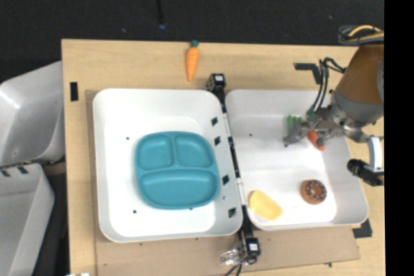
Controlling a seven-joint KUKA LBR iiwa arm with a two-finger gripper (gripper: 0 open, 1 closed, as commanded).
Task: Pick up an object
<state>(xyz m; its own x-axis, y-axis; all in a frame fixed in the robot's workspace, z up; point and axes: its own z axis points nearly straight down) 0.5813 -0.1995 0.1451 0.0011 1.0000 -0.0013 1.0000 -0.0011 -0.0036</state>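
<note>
Pincer (pixel 303 131) state: I cannot tell from this view whether it is released or clenched. It sits low in my right bin (pixel 272 106), near the far wall, with a small orange-red object (pixel 315 137) and a green piece (pixel 294 119) right against it; whether either is grasped is unclear. Toward the bin's near edge lie a brown doughnut (pixel 314 191) and a yellow object (pixel 264 205), well apart from my pincer. The left bin (pixel 113 203) holds a blue divided plate (pixel 176 169). A toy carrot (pixel 192 61) lies on the desk (pixel 129 61) beyond the bins.
</note>
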